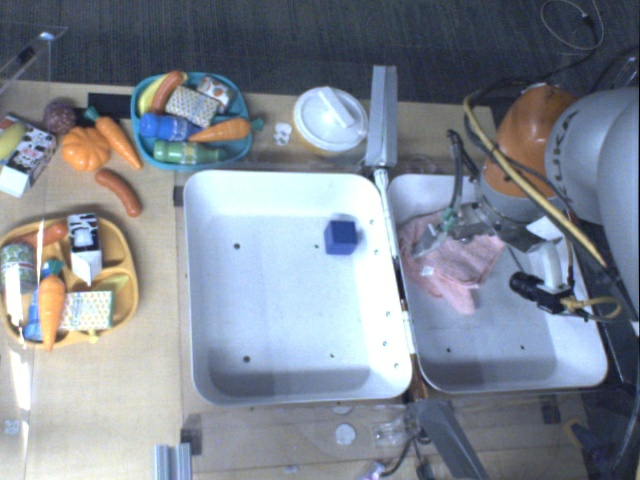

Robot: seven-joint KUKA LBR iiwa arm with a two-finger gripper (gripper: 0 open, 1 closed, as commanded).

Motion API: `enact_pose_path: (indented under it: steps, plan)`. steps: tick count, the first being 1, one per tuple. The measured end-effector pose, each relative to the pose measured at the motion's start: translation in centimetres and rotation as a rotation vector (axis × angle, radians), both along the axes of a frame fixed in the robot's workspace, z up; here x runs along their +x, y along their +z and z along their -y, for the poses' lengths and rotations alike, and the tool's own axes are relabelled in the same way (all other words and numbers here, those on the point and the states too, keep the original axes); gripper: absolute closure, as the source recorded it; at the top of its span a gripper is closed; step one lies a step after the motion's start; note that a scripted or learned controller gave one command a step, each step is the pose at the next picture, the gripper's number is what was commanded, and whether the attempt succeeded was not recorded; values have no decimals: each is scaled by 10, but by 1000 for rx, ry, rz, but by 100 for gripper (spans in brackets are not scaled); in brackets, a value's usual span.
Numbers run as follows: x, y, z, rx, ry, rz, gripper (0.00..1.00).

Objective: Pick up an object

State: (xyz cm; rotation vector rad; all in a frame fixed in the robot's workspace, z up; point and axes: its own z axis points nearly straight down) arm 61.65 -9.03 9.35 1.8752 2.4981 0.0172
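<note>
One crumpled pink cloth lies in the right-hand shallow white bin, bunched against that bin's left wall in its upper half, and the two-finger gripper is down on the cloth's upper edge, touching or nearly touching the folds. From where I stand the fingertips are lost among the fabric and the cables, so I cannot tell whether the jaws are spread or pressed together, nor whether any cloth sits between them. The single grey arm comes in from the right, its orange band showing above the wrist, with yellow and black cables looping around it. Just left, the second shallow white bin holds one small blue cube, sitting apart from the walls toward the upper right of that bin. The two bins touch side by side. Behind them on the wooden bench stands one round white lidded container with a yellow rim, beside an upright grey metal post. Further left there is one blue basket heaped with toy food, including a carrot, a blue bottle and a small printed box. Loose on the bench nearby I count one small orange pumpkin, one toy carrot and one reddish toy sausage. At the far left edge sits one yellow tray carrying more toy groceries, among them a carrot and a black-and-white carton.
</note>
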Motion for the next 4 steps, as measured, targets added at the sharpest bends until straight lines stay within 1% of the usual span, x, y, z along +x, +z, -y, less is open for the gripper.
enact_pose_path:
  steps: [1,2,3,4]
  plan:
    - [46,-2,7,2,27,-13,0]
    - [20,-1,42,-5,238,-3,0]
    - [-8,0,9,-7,316,-1,0]
    - [15,-1,16,-4,296,-4,0]
